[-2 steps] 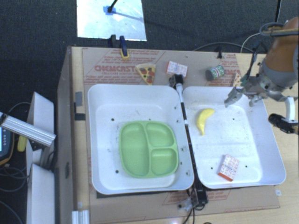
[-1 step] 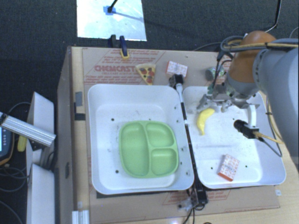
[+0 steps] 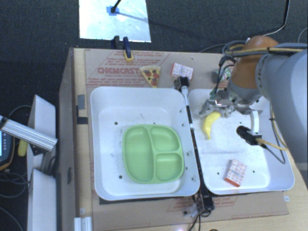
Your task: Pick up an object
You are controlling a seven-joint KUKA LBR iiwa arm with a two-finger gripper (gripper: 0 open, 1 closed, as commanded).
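Bench: my brown cardboard-topped bench (image 3: 120, 64) carries everything; I place the rest against the right-hand shallow white plastic bin (image 3: 269, 177).
Left bin: a second shallow white plastic bin (image 3: 108, 109) sits touching the right bin's left wall, the two side by side.
My arm: my grey arm with its orange band (image 3: 250, 61) comes in over the right bin's far right corner and hangs above its far end.
Plate: a pale green three-compartment plastic plate (image 3: 153, 153) lies flat in the left bin, just left of the shared wall.
My gripper: my two-finger gripper (image 3: 220, 108) is low over the right bin's far left part, right at the top end of the banana; I cannot tell how my fingers stand, nor whether they touch the fruit.
Banana: a small yellow toy banana (image 3: 209, 124) lies on the right bin's floor near its left wall, its upper end under my gripper.
Box: a small red-and-white patterned box (image 3: 235, 172) lies on the right bin's floor near the front wall, well apart from the banana.
Pizza slice: a toy pizza slice (image 3: 151, 75) lies on the bench beyond the left bin.
Card: a small red-and-white card (image 3: 182, 70) lies on the bench beyond the shared wall.
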